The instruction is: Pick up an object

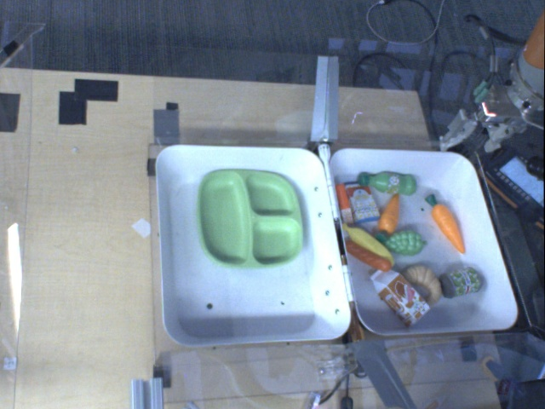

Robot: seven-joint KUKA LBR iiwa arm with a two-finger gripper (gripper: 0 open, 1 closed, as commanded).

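Note:
The right bin [494, 313] holds several toy foods. Among them are a green bottle [387, 181], a small carton [362, 204], a large carrot [446, 225], a smaller orange piece [389, 214], a green bumpy piece [404, 243], a yellow banana [366, 239], a brown bread roll [422, 281], a printed box [400, 299] and a dark green lump [461, 282]. My gripper [481, 130] hangs beyond the bin's far right corner, apart from all of them. It is open with nothing between its fingers.
The left bin [187, 313] carries a green divided plate [251, 216]. A metal post [324, 100] stands at the back between the bins. Cables and dark equipment [519, 186] lie along the right side near the arm.

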